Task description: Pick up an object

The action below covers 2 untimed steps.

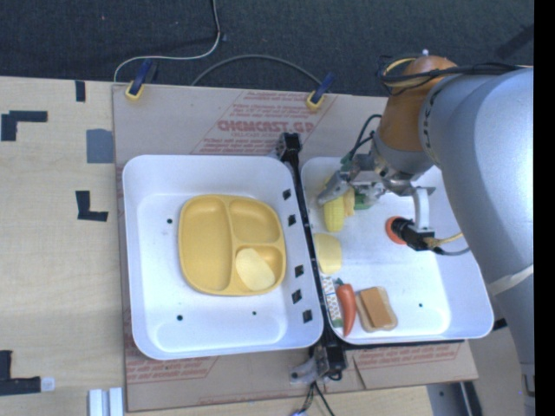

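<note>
My gripper (345, 189) hangs over the upper left part of the right bin (451, 319). Right below it lies a yellow corn cob (335, 217), touching or nearly touching the gripper's tip. Lower along the bin's left wall sits a pale yellow block (328, 252). Near the front are an orange carrot (347, 306) and a brown slice of toast (376, 308). A small red piece (398, 229) lies right of the corn, partly behind a cable.
The left bin (147, 319) holds a yellow divided plate (208, 232) with a pale yellow round piece (255, 269) in its lower right compartment. A black divider (299, 232) runs between the bins. The grey arm (486, 172) covers the right bin's far right side.
</note>
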Motion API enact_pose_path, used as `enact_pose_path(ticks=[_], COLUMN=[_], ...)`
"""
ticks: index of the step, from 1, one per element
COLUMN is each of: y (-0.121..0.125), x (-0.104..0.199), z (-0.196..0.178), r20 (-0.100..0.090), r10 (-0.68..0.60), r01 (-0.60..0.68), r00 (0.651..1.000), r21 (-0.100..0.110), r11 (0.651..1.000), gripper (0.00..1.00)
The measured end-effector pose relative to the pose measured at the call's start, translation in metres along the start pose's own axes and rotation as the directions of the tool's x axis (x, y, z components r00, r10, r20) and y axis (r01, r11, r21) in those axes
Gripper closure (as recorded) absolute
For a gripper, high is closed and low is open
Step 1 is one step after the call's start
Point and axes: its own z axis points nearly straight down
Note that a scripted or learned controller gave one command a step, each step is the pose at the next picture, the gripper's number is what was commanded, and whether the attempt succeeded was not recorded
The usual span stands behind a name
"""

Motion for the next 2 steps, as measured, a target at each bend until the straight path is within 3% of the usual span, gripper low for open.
enact_pose_path(ticks=[1,2], y=[-0.0070,-0.0066], x=[-0.0001,-0.0002], z=[-0.0005,-0.0094], r20=[-0.002,-0.003], r10=[-0.002,-0.005], r01=[0.002,0.005], r00=[1.000,1.000], r21=[-0.004,0.002], r11=[1.000,1.000], gripper=[0.00,1.00])
